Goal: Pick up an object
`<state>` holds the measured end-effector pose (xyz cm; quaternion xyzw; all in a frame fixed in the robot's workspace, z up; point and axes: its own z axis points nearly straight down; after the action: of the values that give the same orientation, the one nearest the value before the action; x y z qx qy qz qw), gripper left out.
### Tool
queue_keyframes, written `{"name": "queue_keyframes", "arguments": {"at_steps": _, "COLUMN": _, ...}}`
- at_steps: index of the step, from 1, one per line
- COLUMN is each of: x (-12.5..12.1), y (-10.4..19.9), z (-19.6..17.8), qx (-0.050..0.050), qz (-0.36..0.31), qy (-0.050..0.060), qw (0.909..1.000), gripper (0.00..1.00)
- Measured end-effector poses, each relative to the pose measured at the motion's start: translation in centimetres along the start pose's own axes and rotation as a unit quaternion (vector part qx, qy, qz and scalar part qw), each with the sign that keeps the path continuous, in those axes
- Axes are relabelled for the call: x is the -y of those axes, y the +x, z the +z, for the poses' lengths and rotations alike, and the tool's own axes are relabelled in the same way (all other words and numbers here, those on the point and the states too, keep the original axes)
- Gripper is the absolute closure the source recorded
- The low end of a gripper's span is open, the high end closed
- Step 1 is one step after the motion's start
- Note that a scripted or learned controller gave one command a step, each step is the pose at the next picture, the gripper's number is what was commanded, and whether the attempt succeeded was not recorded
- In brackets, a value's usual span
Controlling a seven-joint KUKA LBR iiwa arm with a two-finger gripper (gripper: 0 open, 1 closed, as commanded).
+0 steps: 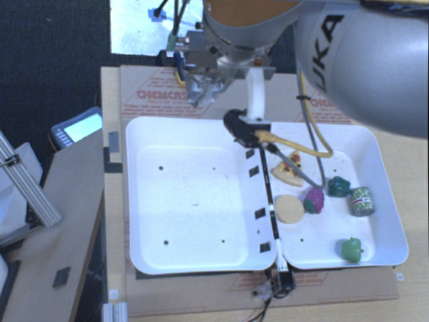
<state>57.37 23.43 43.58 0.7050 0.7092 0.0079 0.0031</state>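
Objects for picking are gathered in the right bin (385, 180): a tan disc (290, 208), a magenta piece (314, 200), a dark green piece (338, 186), a small can (362, 201) and a green pepper (351, 249). Near the frame's top centre, the gripper (204, 91) is seen over the worktop (154, 92), well apart from them; whether the jaws are apart cannot be told. An isolated item, probably the pepper, is best approached from directly overhead.

Claw (203, 92) above bench; toys in right bin (382, 180).
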Motion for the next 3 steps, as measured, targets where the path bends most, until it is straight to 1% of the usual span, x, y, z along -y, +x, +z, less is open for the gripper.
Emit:
{"name": "queue_keyframes", "arguments": {"at_steps": 1, "x": -2.2, "y": 0.0, "z": -10.6, "qx": 0.001, "qz": 0.000, "qy": 0.001, "qw": 1.0000, "gripper": 1.00}}
{"name": "queue_keyframes", "arguments": {"at_steps": 2, "x": 0.8, "y": -0.1, "z": 14.5, "qx": 0.006, "qz": 0.003, "qy": 0.016, "qw": 0.9998, "gripper": 1.00}}
{"name": "queue_keyframes", "arguments": {"at_steps": 3, "x": 5.0, "y": -3.8, "z": 7.3, "qx": 0.002, "qz": 0.004, "qy": 0.005, "qw": 1.0000, "gripper": 1.00}}
